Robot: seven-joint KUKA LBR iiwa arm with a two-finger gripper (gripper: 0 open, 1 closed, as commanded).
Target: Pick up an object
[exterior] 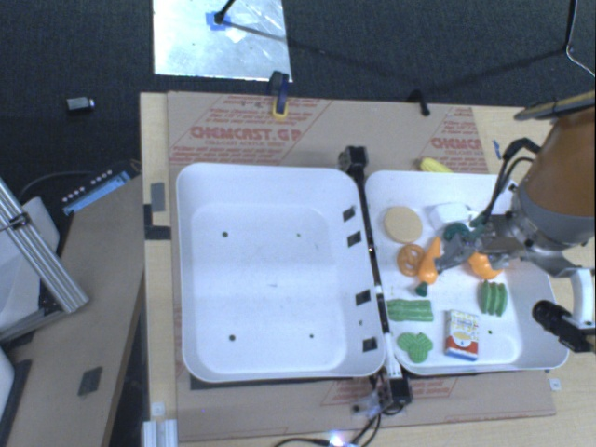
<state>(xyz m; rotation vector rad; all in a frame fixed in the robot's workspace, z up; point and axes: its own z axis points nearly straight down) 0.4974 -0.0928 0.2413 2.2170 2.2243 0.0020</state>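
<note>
My gripper point(453, 247) hangs low over the middle of the right bin point(535, 347), at the end of the grey arm point(559, 198) that comes in from the right. Its tip sits just above an orange carrot-shaped piece point(427, 267) and beside an orange ring point(408, 258). Another orange piece point(482, 266) lies under the wrist, partly hidden. A tan round disc point(403, 223) and a white object point(446, 214) lie behind the gripper. Nothing is visibly held.
At the front of the right bin lie a green pickle point(494, 298), a green strip point(410, 310), a green broccoli-like piece point(415, 345) and a red and white box point(462, 333). A yellow banana point(433, 166) lies behind the bin. The left bin point(200, 189) stands alongside.
</note>
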